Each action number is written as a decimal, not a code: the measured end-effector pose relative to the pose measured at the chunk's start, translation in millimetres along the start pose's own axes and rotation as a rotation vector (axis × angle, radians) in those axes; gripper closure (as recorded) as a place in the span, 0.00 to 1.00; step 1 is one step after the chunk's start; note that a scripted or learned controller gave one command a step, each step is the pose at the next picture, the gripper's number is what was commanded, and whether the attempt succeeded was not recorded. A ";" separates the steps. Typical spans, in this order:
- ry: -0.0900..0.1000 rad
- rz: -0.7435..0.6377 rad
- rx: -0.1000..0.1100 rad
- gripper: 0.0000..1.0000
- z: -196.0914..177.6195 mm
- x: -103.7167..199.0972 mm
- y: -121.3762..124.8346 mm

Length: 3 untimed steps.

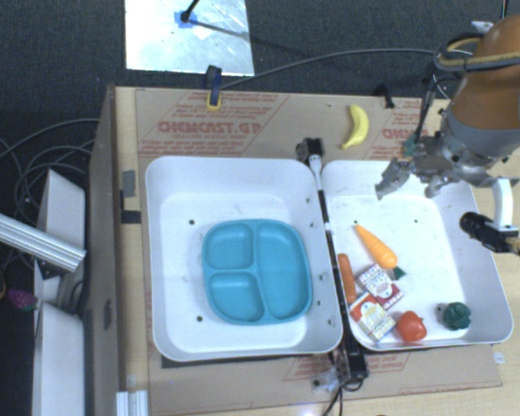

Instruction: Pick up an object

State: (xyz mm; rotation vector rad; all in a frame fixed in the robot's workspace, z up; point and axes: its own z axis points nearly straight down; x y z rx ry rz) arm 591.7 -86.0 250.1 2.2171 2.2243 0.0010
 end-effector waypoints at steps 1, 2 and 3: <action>0.000 0.002 -0.001 0.00 165.6 -20.9 -7.1; 0.001 0.002 0.001 0.00 165.8 -16.9 -33.8; 0.001 0.001 -0.001 1.00 155.1 -16.9 -33.0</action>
